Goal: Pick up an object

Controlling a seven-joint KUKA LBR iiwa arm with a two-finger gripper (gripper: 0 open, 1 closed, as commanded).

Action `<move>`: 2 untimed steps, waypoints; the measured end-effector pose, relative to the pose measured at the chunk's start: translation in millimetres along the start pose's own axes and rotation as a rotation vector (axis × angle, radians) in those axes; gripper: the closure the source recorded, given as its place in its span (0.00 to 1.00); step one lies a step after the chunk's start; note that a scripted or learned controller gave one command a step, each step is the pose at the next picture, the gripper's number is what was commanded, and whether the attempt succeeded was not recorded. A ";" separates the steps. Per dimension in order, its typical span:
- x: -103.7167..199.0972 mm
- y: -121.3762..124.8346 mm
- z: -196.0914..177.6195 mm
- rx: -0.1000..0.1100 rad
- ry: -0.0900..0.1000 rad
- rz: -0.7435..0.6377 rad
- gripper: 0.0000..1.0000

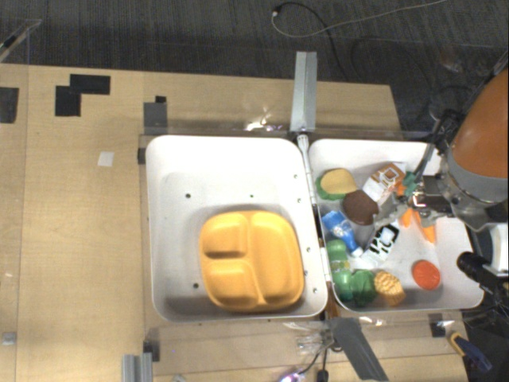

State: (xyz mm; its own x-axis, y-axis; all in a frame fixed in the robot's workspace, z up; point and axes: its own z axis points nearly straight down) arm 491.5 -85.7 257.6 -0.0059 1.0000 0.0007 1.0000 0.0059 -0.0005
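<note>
The right bin [445, 293] holds several small objects. Among them are a yellow-green round piece [337, 182], a brown ball [359, 207], a white and orange box [384, 180], a blue item [338, 228], a black and white item [383, 241], green pieces [354, 285], a yellow knobbly piece [389, 286], an orange disc [426, 274] and an orange carrot-like piece [429, 231]. My gripper [407, 201] hangs low over the middle of this bin, between the box and the carrot-like piece, just right of the brown ball. I see nothing clearly held in it.
The left bin [175, 173] carries a yellow divided plate [250, 257]. A metal post [304, 94] stands behind the wall between the bins. The grey and orange arm [481, 142] covers the right bin's far right corner. A cable [350, 30] lies on the dark floor behind.
</note>
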 end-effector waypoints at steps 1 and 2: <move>1.1 0.9 -9.8 -0.001 0.000 -0.003 1.00; 18.5 -3.5 -63.4 -0.005 -0.002 -0.242 1.00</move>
